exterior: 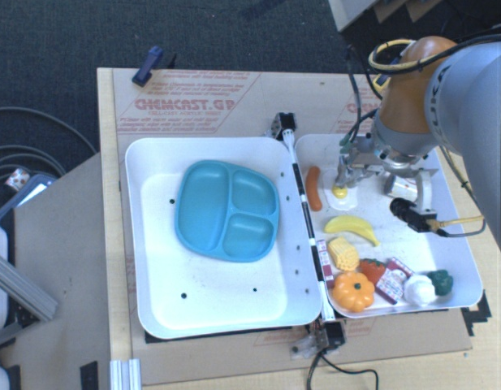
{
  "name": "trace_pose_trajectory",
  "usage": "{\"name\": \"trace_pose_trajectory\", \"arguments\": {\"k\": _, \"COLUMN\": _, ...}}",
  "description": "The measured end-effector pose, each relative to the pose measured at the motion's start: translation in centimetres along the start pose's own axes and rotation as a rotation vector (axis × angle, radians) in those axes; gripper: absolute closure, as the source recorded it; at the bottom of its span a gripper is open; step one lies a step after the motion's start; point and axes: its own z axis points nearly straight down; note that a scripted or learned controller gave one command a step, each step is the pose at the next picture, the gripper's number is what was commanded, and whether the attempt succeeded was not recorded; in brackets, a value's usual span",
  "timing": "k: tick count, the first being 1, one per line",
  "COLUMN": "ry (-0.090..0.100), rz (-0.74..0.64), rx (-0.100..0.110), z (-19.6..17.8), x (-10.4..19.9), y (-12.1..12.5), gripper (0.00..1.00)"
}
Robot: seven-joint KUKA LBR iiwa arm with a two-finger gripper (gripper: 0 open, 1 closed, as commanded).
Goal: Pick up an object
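Toys crowd the near end of the right bin [461, 242]: a pumpkin [353, 291], a corn cob [343, 254], then a banana [352, 227] lying crosswise. Directly beneath the gripper [345, 187] sits a fried egg [341, 192] (a sausage [313, 188] lies just left, long axis running near-far); whether the gripper grasps anything, I cannot tell. Left bin [144, 242] bears a blue divided plate [227, 210].

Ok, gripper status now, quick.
Gripper: down in the right bin over the fried egg; open or shut cannot be told.
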Motion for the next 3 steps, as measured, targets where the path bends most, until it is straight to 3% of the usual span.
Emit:
{"name": "trace_pose_trajectory", "arguments": {"k": 1, "ry": 0.000, "rz": 0.000, "rx": 0.000, "z": 0.0, "x": 0.0, "y": 0.0, "gripper": 0.00}}
{"name": "trace_pose_trajectory", "arguments": {"k": 2, "ry": 0.000, "rz": 0.000, "rx": -0.001, "z": -1.0, "x": 0.0, "y": 0.0, "gripper": 1.00}}
{"name": "trace_pose_trajectory", "arguments": {"k": 3, "ry": 0.000, "rz": 0.000, "rx": -0.001, "z": -1.0, "x": 0.0, "y": 0.0, "gripper": 0.00}}
